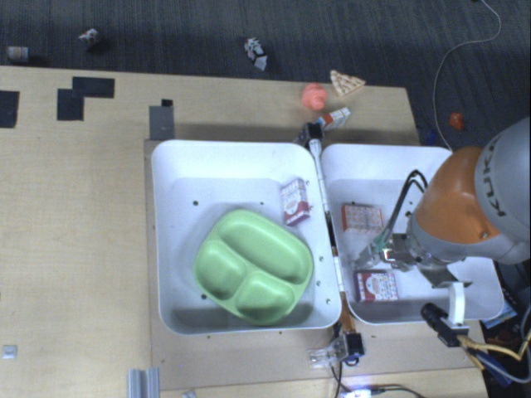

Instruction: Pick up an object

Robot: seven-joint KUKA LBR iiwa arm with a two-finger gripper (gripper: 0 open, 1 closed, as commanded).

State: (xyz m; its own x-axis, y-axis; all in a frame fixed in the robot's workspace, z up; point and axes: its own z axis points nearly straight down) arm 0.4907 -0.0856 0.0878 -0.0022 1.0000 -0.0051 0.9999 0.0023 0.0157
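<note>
In the right bin (365, 160), my gripper (377, 255) hangs low near the front, just above a small red-and-white packet (377, 286). Whether it touches the packet is not clear. A second red-and-white packet (362, 217) lies flat further back in the same bin. The left bin (178, 222) holds a green divided plate (253, 264) and a small red-and-white box (294, 201) by its right wall. The grey arm with its orange band (452, 206) reaches in from the right and covers that side of the right bin.
A dark rail (325, 206) runs between the two bins. On the bench behind the bins lie a pink ball (314, 96), a pizza-slice toy (347, 82) and a small tube (334, 119). A clip (336, 353) sits at the front between the bins.
</note>
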